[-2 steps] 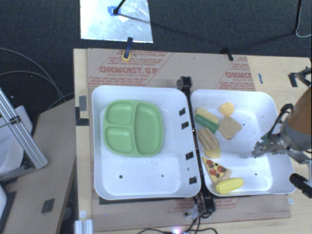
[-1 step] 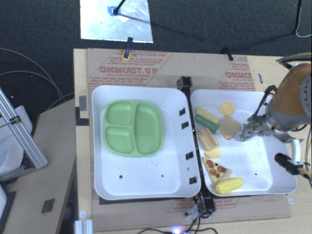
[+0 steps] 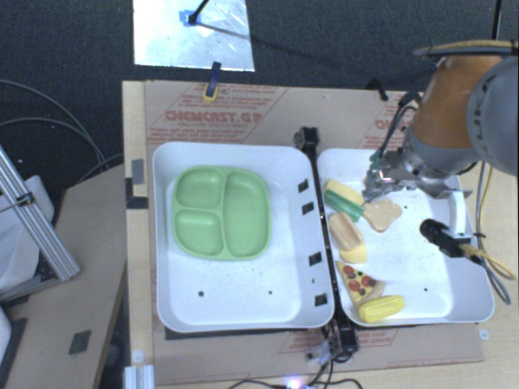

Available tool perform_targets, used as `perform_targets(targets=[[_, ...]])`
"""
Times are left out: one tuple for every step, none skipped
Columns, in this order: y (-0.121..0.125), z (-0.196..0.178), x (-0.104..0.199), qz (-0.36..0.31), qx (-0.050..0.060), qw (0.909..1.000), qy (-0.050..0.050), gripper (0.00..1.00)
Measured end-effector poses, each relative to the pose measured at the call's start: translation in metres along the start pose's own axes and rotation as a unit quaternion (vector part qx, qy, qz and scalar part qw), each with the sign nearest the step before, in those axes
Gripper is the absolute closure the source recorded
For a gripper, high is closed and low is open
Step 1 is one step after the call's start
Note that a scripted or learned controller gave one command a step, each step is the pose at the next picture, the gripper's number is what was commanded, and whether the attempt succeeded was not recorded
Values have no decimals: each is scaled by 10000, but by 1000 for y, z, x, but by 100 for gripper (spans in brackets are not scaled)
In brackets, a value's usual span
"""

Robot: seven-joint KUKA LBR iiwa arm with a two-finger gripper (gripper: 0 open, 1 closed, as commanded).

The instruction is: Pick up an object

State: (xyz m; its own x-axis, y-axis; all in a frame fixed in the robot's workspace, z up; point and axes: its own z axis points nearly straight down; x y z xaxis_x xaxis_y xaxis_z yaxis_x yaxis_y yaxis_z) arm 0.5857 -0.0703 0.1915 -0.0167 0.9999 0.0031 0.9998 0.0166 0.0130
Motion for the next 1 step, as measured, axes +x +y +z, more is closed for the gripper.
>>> perform_targets(targets=[[-12,8,82,21,59,10000,2,100]])
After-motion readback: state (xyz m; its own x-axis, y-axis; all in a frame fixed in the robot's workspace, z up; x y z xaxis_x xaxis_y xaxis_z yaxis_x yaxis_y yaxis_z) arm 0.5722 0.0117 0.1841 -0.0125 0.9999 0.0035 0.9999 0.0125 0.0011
